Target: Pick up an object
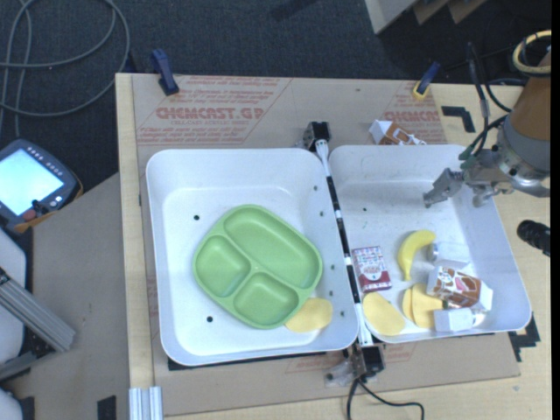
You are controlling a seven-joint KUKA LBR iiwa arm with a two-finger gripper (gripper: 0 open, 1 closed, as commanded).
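My gripper (458, 193) hangs over the back right part of the right bin (385, 169), its fingers (437, 191) spread open with nothing between them. In front of it lies a yellow banana (414, 250). To the banana's left, by the divider, sits a small red and white carton (371, 268). A brown and white packet (457, 289) and flat yellow pieces (418, 306) crowd the bin's front right corner. Another yellow piece (381, 314) rests at the front left.
The left bin (175, 191) holds a green divided plate (255, 264) with a pale yellow piece (309, 316) at its front right. A small carton (395, 133) lies on the board behind the right bin. Blue clamps (164, 70) grip the board's back edge.
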